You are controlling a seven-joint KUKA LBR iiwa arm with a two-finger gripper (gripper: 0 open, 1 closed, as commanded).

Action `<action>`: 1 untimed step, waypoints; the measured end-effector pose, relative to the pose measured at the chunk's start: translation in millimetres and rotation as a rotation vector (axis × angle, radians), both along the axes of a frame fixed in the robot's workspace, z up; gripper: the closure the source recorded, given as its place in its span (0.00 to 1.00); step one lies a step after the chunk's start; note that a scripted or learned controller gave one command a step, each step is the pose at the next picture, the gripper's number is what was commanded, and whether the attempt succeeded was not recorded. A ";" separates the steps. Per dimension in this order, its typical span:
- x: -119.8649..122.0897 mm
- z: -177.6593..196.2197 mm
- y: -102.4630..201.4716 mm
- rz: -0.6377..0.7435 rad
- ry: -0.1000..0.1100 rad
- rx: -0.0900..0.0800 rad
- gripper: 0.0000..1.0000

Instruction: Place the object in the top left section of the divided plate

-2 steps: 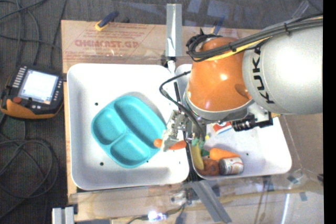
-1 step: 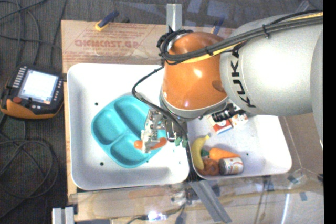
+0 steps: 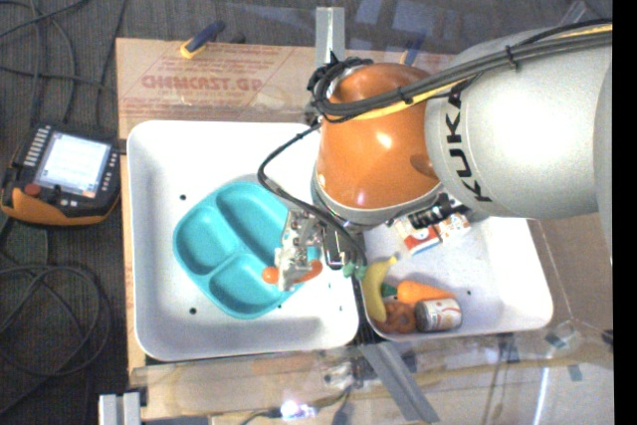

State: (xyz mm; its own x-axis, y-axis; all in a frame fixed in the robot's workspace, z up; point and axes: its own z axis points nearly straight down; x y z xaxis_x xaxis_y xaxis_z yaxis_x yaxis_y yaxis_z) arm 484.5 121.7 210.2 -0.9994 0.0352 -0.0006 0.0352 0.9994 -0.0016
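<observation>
A teal divided plate (image 3: 221, 249) lies tilted in the left white bin (image 3: 149, 214). My gripper (image 3: 297, 259) hangs over the plate's right edge, reaching down from the orange wrist band (image 3: 373, 149). A small orange object (image 3: 271, 275) shows just left of the fingertips, at the plate's lower right section. An orange-red patch shows at the fingers too, but I cannot make out whether they grip it.
The right bin (image 3: 498, 304) holds a banana (image 3: 375, 286), a carrot (image 3: 423, 292), a small can (image 3: 438, 316), a brown item (image 3: 400, 317) and a red-white box (image 3: 433, 229). A teach pendant (image 3: 62, 172) lies on the floor at left.
</observation>
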 end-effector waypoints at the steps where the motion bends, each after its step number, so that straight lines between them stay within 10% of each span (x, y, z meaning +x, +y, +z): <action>1: 0.9 8.9 0.8 0.000 -0.001 0.002 1.00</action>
State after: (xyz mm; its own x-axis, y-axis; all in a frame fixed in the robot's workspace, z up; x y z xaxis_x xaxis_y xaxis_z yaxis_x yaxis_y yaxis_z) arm 485.5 122.5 219.1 -0.9994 0.0357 -0.0012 0.0357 0.9994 0.0004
